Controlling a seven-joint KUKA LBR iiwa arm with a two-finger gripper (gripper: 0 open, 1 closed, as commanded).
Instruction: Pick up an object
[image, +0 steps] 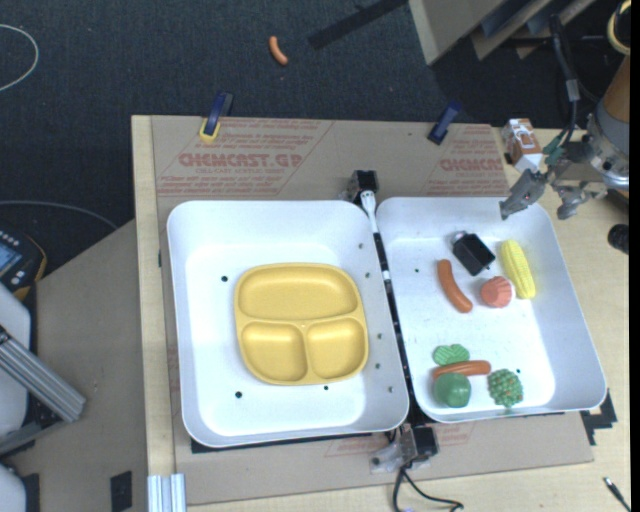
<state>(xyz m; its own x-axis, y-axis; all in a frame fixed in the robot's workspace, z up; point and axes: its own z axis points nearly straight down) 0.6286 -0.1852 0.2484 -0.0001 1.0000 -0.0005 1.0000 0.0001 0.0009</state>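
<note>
My gripper (545, 196) hovers over the far right edge of the right bin (570, 340), open, with nothing between its fingers. Below it in that bin lie a black block (472, 252), a yellow corn cob (517, 268), an orange sausage (454, 286) and a pink-red ball (496, 292). Nearer the front are a green leafy piece (450, 354), a small red-orange sausage (461, 369), a green pepper (453, 390) and a broccoli floret (505, 387).
The left bin (200, 330) holds a yellow three-compartment plate (300, 322). A black divider clamp (365, 185) sits between the bins at the back. Blue clips (214, 117) pin the cardboard sheet. An orange item (278, 49) lies on the dark floor.
</note>
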